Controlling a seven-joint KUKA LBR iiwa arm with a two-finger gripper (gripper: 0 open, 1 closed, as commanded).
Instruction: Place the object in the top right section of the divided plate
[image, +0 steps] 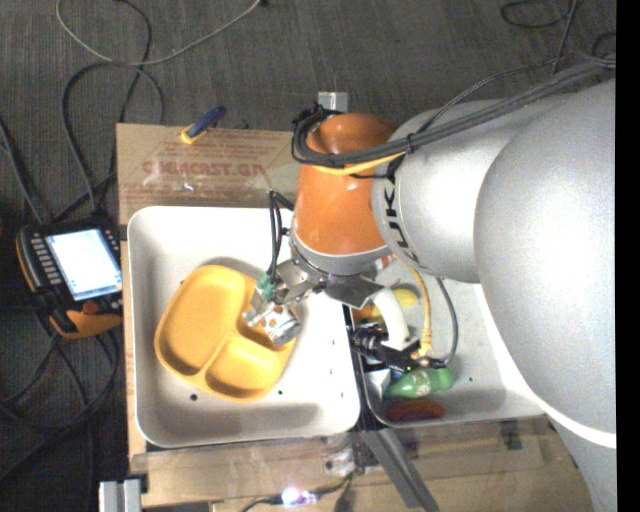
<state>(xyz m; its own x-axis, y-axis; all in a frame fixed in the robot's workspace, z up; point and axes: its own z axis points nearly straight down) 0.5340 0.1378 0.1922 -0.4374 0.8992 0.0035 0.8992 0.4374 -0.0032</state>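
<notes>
The object (272, 322), a small pale thing with orange marks, sits at the right edge of the plate (200, 320), right under the gripper (272, 305); whether it lies in a section or on the rim there, I cannot tell; nor can I tell whether the gripper grasps it, since the wrist hides much of it from here. The plate is yellow, with three sections, and lies tilted in the left bin (150, 400), towards its left side; the sections I can see look bare. The arm (500, 180) comes in big and grey from the right, its orange band (340, 200) above the gap between the bins, cables looping round it. In the right bin (480, 405), near its front edge, lie a green thing (425, 381) and a dark red thing (413, 409), close together; something yellow (402, 300) shows just behind them, partly under the arm. Behind the left bin lies a sheet of cardboard (190, 170) with a blue-and-yellow tool (202, 123) at its far edge. A handheld pendant (75, 265) with a lit screen rests on the floor to the left, among cables.
</notes>
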